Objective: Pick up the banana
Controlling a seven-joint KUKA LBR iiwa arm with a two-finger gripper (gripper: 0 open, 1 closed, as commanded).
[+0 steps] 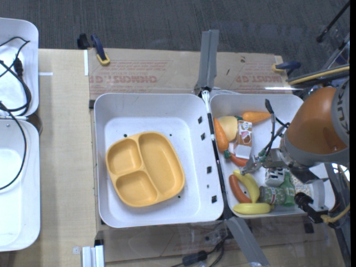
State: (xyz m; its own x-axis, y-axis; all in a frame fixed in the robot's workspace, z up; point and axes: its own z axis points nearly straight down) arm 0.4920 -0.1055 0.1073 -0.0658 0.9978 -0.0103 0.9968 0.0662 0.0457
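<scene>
The banana (250,187) is yellow and curved and lies in the front part of the right bin (218,149), next to a red sausage (238,189). A second long yellow fruit (251,208) lies against the bin's front wall. My gripper (253,165) hangs low over the right bin, just above the banana's far end, on the grey arm with the orange band (317,128). Nothing visibly hangs from it.
The right bin also holds an orange carrot (256,116), a yellow lemon (227,123), an orange piece (221,136), a small carton (243,133) and a green packet (281,195). In the left bin (105,115) lies a yellow divided plate (144,168).
</scene>
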